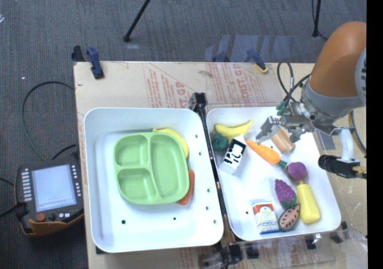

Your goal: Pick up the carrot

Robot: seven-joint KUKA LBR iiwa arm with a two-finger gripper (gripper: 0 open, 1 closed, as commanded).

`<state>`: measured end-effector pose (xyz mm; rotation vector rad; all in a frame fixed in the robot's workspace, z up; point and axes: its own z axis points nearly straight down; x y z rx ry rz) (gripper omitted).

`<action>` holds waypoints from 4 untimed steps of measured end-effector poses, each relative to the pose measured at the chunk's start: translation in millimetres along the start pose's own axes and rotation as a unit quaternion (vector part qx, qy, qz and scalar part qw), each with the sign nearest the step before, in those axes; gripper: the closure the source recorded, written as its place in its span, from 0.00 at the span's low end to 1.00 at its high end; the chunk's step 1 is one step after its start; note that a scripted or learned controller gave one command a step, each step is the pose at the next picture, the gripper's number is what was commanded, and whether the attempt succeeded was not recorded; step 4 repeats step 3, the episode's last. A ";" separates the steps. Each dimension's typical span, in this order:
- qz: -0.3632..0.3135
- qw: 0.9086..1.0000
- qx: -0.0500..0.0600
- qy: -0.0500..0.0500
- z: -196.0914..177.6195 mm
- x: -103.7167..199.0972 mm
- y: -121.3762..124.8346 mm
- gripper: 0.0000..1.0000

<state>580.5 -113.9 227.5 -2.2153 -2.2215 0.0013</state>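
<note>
The carrot (263,152) lies flat on the floor of the right bin (236,217), near its middle, its long axis running diagonally with the narrow tip toward the upper left. It rests free, touching no wall, which leaves room for a descent from above. Just beside its upper-left tip stands a black-and-white box (233,156), with a dark green vegetable (219,142) and a banana (233,128) beyond that. At its lower-right end lies a purple-red round vegetable (297,170); farther down sit a bunch of grapes (285,190), a yellow bottle-shaped item (307,203), a small carton (263,214) and a brown oval piece (289,217). The end effector (279,132) hangs over the upper part of the right bin, just above and to the right of the carrot, with a tan cylindrical item (282,140) right at its tip. Whether it is released, clenched or grasping that item cannot be told. The carrot is not held. The left bin (96,214) carries a green divided tray (151,168) covering a yellow item (178,139) and an orange one (189,189). Both bins rest on the surface (149,82).
</note>
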 end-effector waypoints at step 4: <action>-0.030 1.000 0.000 0.001 131.2 -50.3 8.8 1.00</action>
